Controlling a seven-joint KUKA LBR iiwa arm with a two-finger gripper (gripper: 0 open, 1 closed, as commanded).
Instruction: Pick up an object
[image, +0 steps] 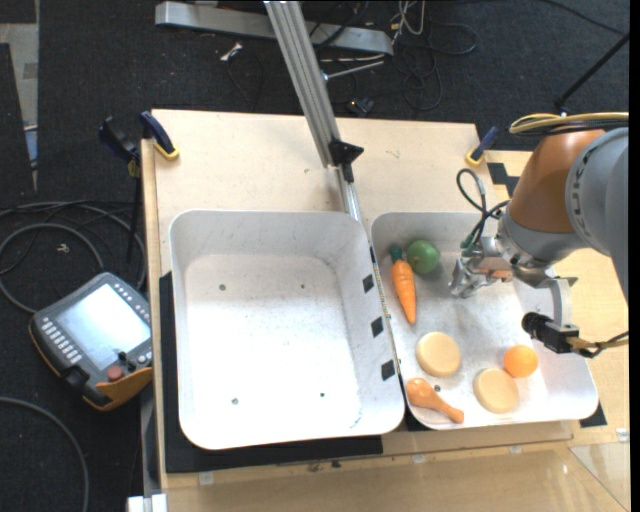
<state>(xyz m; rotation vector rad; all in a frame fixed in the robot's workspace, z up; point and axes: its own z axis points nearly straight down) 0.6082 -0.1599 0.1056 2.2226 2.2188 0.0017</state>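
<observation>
We see the drumstick toy (435, 398) nearest us; the carrot (404, 288) lies just left of the claw (466, 283), whose state we cannot tell.

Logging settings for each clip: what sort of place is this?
Likely a robotics lab: a grey and orange arm over two white bins, a teach pendant on the dark floor, and toy food such as a carrot.
</observation>
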